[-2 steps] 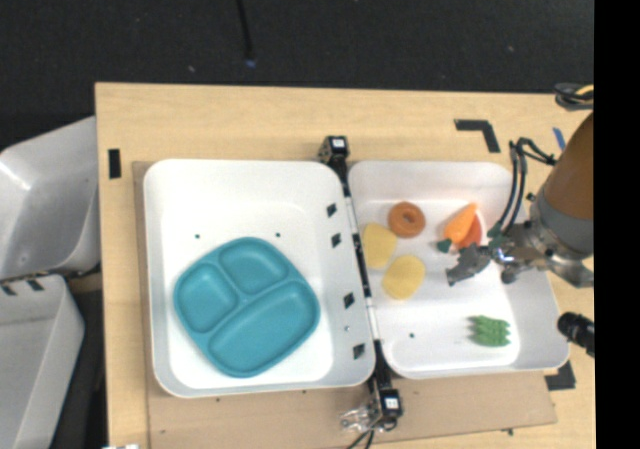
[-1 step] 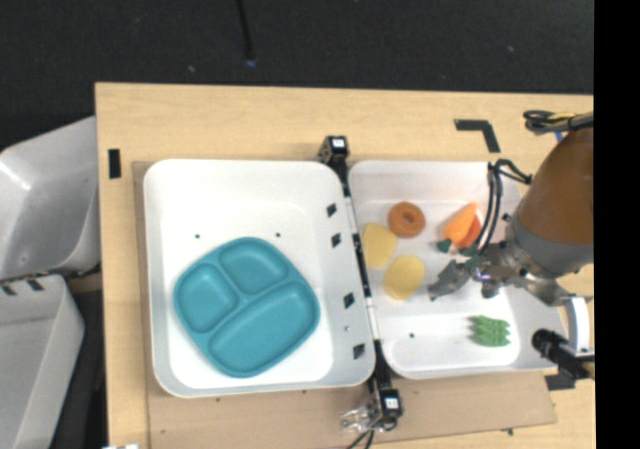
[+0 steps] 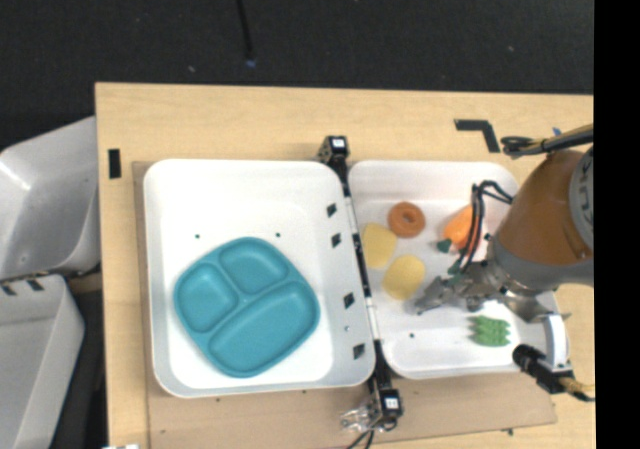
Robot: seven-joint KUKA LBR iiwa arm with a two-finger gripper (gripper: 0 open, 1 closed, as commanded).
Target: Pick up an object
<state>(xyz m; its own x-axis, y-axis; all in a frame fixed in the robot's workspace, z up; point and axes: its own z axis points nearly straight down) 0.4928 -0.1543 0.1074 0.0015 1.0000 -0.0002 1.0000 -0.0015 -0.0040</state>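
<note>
The right bin holds several small toy foods: a brown-orange ring, a pale yellow piece, a rounder yellow piece, an orange carrot-like piece and a green piece. My gripper reaches in from the right and hangs low over the bin floor, just right of and below the rounder yellow piece. Its grey fingers point left and stand open, with nothing between them. The arm hides part of the carrot-like piece and the bin's right side.
The left bin carries a blue divided plate. A ridge with black clips separates the two bins. Cables and a black bracket lie on the wooden bench behind the right bin.
</note>
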